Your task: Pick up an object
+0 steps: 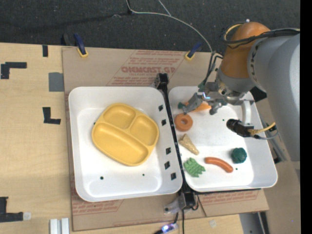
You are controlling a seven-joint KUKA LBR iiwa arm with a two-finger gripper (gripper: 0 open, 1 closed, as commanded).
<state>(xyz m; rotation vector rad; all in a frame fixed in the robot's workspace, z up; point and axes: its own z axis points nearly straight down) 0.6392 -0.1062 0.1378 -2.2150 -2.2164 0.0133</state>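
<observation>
We see the gripper (202,101) low over the right bin (261,177), near its back rim; we cannot tell how its jaws stand. An orange carrot (201,107) lies just beneath, the orange donut (184,122) nearby.

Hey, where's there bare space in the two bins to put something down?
Left bin: bare floor along the front, below the yellow divided plate. Right bin: a small patch between the orange ring and the dark green piece. Crowded by the gripper and along the sausage and green leaf.
</observation>
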